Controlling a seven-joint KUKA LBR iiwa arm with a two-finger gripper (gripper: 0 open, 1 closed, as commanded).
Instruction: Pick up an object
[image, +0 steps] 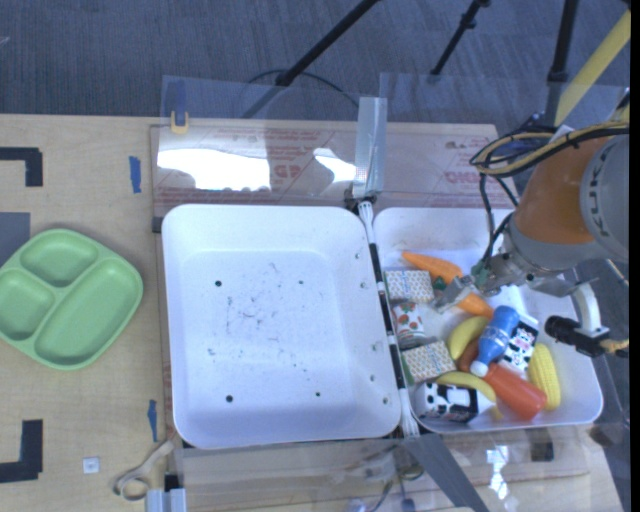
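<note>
Camera view: the grey arm with its orange band (565, 205) leaned in from the right edge of the frame, wrist angled down over the right-hand shallow white bin (590, 400), and the two-finger gripper (478, 283) sat low at the upper middle of that bin's clutter. Whether that claw was spread or pinched, I couldn't tell; the tips were lost among the toys, and nothing showed plainly between them.

Candidates were all packed in that right bin: a long orange carrot-shaped toy (432, 266) just upper left of the gripper, a smaller orange piece (476, 304) right beneath it, a speckled tan cracker-like square (409, 286) to the left, a blue and white plastic bottle (496, 338) lying tilted below, a yellow banana-shaped toy (463, 338) touching the bottle's left side, a yellow corn cob (545, 375) at lower right and a black and white cow-patterned toy (449, 400) at the bottom. The left-hand white bin (270, 320), centre frame, held only scuff marks, and a green divided plastic plate (65, 297) sat at far left on the wooden bench.

My read: the small orange piece or the carrot was the likeliest target. To do it well, the claw needed to come straight down astride one item alone, well away from the cracker and bottle, close fully, then lift vertically so neighbours didn't drag along
</note>
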